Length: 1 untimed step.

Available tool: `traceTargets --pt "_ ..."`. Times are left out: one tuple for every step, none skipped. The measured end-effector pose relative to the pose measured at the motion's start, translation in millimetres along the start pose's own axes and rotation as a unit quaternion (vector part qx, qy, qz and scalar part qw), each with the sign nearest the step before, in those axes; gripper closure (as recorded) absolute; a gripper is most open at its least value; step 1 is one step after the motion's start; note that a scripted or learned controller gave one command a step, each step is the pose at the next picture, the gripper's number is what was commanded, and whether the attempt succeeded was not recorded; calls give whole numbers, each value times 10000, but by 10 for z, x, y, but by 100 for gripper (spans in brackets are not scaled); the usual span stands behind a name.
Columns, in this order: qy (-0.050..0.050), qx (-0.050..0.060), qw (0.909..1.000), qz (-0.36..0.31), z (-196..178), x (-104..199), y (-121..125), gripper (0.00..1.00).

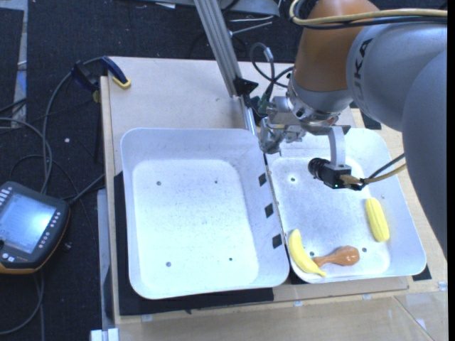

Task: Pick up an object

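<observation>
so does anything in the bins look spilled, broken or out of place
Nothing stands out. The banana, drumstick and corn cob lie loose but intact in the right bin, near its front edge; no spills or damage visible.

Two bins sit side by side on the bench [178,91]. My gripper [272,142] hangs over the far left corner of the right bin [398,190]. In that bin's near end lie a banana [302,254], a drumstick-like thing [340,258] just beside it, and, rightward, probably a corn cob [377,219]. The left bin [135,148] adjoins.
</observation>
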<state>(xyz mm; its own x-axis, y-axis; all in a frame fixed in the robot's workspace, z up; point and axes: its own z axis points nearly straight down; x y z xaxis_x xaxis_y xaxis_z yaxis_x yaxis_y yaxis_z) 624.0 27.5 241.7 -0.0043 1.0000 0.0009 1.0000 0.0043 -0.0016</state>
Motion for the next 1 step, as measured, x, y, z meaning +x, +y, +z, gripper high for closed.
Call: traceTargets --pt "0 -3 10000 -1 139 493 -122 100"
